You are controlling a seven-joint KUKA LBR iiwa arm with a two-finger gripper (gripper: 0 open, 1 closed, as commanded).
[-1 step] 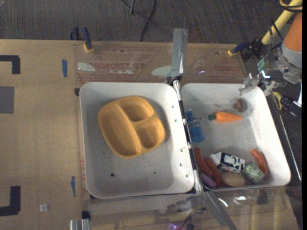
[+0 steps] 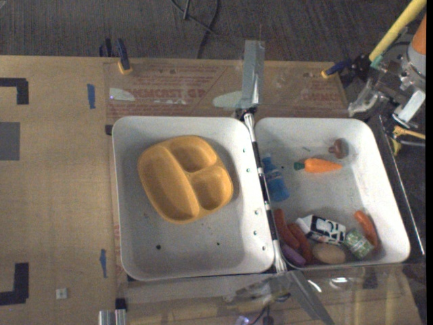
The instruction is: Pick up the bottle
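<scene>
We judge step: approach, no grasp made. Gripper [image 2: 398, 103] parked at right bin's [image 2: 379, 181] far right corner; finger state: cannot tell. Bottle [image 2: 274, 179] lies well left of fingers, against bin's left wall. Next: traverse left, descend over bottle.

1. Tabletop [image 2: 54, 202]: matt brown board, cardboard or fibreboard in look, with blue tape strips and black markings.
2. Left bin [image 2: 183, 249]: smooth white plastic, slight sheen, a few dark specks.
3. Right bin [image 2: 379, 181]: the same smooth white plastic.
4. Divided tray [image 2: 184, 177]: orange-yellow plastic, smooth, softly glossy.
5. Bottle [image 2: 275, 179]: blue plastic, smooth.
6. Carrot [image 2: 321, 166]: orange plastic in look, smooth.
7. Carton [image 2: 325, 229]: printed black and white, paper or plastic unclear.
8. Divider bracket [image 2: 252, 73] at the tabletop's far edge: grey, dull metal.
9. Floor [image 2: 81, 12] beyond: dark, rough carpet texture.
</scene>
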